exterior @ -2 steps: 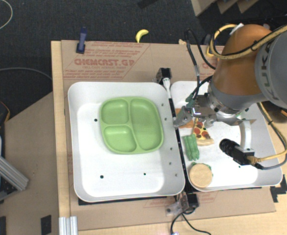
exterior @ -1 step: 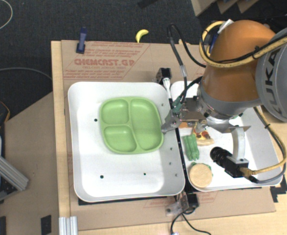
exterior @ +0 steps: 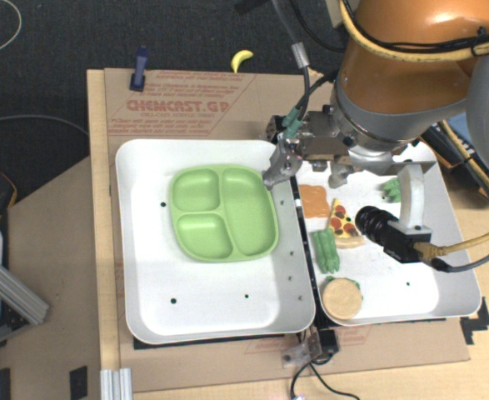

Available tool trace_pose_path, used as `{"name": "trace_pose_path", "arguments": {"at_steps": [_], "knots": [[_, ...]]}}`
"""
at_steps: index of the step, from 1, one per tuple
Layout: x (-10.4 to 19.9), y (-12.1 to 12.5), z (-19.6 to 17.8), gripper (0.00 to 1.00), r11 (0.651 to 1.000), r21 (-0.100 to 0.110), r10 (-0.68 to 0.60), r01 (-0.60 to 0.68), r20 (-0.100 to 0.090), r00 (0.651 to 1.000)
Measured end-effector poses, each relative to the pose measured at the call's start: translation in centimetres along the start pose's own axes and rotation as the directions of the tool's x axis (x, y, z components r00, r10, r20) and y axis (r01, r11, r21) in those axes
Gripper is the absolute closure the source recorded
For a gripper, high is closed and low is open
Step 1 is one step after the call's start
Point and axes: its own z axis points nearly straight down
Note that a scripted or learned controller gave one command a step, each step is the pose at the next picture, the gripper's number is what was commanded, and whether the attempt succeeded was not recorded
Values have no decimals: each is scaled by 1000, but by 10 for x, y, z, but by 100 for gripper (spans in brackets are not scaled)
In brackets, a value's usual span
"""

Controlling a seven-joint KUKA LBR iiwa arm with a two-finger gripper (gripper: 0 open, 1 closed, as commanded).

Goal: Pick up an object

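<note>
— What is the overhead camera showing, by count?

— Two white bins: the left bin [exterior: 144, 248] is carrying one green divided plate [exterior: 224, 212]; the right bin [exterior: 444, 294] is holding one orange slab [exterior: 313, 200], one pizza slice [exterior: 342, 222], one green bean pod [exterior: 326, 250], one round biscuit [exterior: 342, 298] and one small green piece [exterior: 391, 190].

— And the gripper [exterior: 311, 161]?

— It is hanging over the seam between the bins, gripping nothing I can see. The arm [exterior: 419, 48] is covering the right bin's far corner.

Green plate [exterior: 225, 213]; white bins [exterior: 144, 248]
</note>
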Motion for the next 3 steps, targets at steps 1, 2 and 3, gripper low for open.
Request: {"name": "trace_pose_path", "arguments": {"at_steps": [1, 2, 3], "knots": [[-3, -1, -4, 100, 1000, 11, 6, -6, 6, 1000], [34, -9, -55, 100, 1000, 7, 3, -3, 2, 1000], [15, -12, 75, 100, 1000, 28, 12, -12, 10, 1000]]}}
